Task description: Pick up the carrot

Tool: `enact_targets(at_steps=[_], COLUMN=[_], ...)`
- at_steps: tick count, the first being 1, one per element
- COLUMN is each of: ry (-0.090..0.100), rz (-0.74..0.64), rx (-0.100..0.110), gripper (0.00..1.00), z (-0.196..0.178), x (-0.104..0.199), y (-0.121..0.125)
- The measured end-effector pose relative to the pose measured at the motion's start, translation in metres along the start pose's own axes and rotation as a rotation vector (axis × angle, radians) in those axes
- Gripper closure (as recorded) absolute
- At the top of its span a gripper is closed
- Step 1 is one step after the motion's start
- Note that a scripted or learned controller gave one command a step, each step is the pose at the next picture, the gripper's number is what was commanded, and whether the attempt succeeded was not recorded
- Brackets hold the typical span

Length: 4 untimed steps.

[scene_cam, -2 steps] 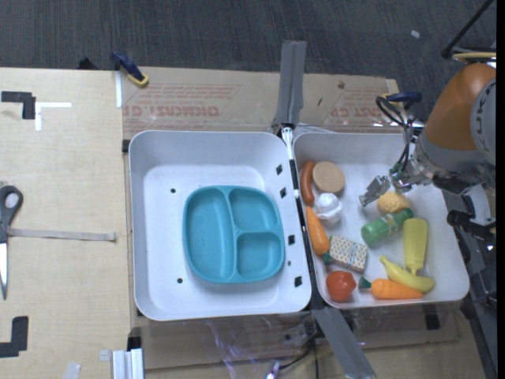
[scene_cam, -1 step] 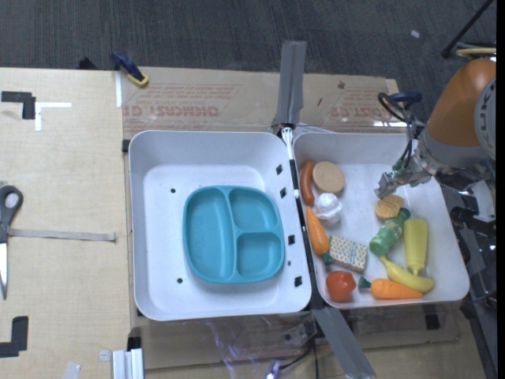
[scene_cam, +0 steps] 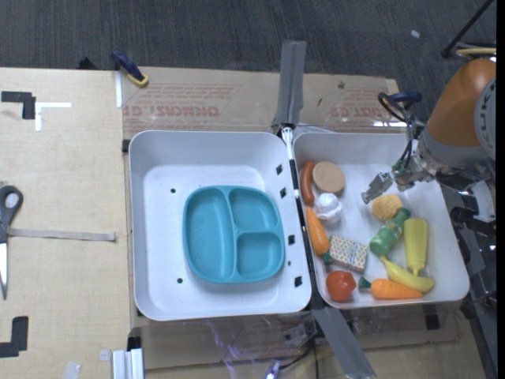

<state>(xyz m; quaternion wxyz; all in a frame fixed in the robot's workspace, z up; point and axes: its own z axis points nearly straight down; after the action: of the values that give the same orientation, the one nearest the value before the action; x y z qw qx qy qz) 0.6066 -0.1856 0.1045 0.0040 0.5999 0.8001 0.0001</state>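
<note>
Currently, contents as seen from above:

Gripper: mine (scene_cam: 381, 186), reaching in from the right over the right bin (scene_cam: 454, 235), low above its upper middle; the two fingers stand a little apart with nothing between them.

Arm: my grey arm with its orange band (scene_cam: 461, 105), over the bin's upper right corner.

Carrot: the orange carrot (scene_cam: 394, 290) lies flat along the bin's near wall, well below my gripper and slightly to its right, its green-tipped end pointing left toward the tomato.

Corn: a small yellow cob (scene_cam: 387, 206) just below my gripper, close but apart from it.

Green bottle: (scene_cam: 387, 236) tilted, below the corn.

Yellow bottle: (scene_cam: 416, 243) upright in the view, below and right of my gripper, beside the green bottle.

Banana: (scene_cam: 406, 275) lying just above the carrot, touching or nearly so.

Tomato: red (scene_cam: 340, 284), below and left of my gripper, near the carrot's green end.

Cracker: a speckled square (scene_cam: 348, 252) below and left of my gripper.

Orange piece: a long orange item (scene_cam: 316, 232) along the bin's left wall; I cannot tell what it is.

Round items: a tan disc (scene_cam: 328, 177) and a white lump (scene_cam: 327, 206) left of my gripper, with a sausage (scene_cam: 306, 182) beyond them.

Left bin: (scene_cam: 150, 235) well left of my gripper, holding a teal divided plate (scene_cam: 234, 233).

Table: pale wood (scene_cam: 59, 290), with scissors (scene_cam: 6, 235) at the far left.
</note>
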Motion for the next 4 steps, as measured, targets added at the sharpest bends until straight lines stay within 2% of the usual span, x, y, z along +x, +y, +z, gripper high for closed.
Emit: enact_targets(at_steps=[1,2,3,4], ry=[0.005,0.002,0.002,0.005], rz=[0.066,0.063,0.063,0.035], rx=[0.004,0.002,0.002,0.004], gripper=[0.0,1.0,0.0,0.0], z=[0.012,0.002,0.002,0.011], x=[0.013,0.012,0.012,0.049], y=[0.008,0.009,0.009,-0.024])
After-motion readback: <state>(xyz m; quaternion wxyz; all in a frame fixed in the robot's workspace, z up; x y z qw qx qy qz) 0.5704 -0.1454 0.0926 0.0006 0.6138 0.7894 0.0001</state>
